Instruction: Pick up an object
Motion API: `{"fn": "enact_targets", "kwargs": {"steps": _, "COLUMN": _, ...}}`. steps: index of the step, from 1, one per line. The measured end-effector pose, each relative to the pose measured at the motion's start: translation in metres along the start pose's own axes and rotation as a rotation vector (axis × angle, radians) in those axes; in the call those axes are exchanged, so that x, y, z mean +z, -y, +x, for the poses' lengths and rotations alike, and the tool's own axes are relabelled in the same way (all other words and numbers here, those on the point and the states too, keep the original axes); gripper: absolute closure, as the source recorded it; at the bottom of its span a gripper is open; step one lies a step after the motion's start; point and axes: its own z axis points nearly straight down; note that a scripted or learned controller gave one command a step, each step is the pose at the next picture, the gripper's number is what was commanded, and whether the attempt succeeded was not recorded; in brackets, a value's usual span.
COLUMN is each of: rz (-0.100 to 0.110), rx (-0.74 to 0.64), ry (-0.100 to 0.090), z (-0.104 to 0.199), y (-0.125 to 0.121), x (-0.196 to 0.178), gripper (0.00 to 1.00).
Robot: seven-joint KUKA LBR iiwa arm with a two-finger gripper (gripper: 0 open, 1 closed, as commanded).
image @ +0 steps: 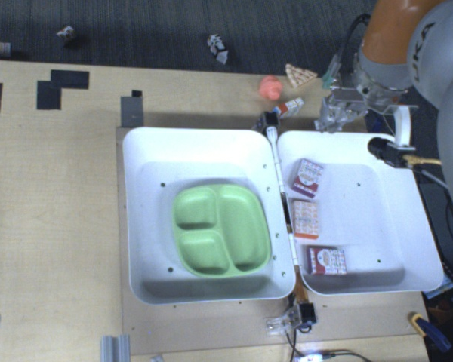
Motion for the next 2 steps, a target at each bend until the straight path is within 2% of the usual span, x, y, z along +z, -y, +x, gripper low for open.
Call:
{"fn": "enact_targets", "kwargs": {"steps": 1, "rz": 0.002, "rx": 0.001, "ry": 0.002, "z": -0.0016, "y": 0.0006, "x": 0.0008, "gripper": 0.0}}
{"fn": "enact_targets", "kwargs": {"steps": 2, "rz": 0.002, "rx": 0.001, "ry": 0.002, "z": -0.0016, "y": 0.0006, "x": 0.0008, "gripper": 0.0}}
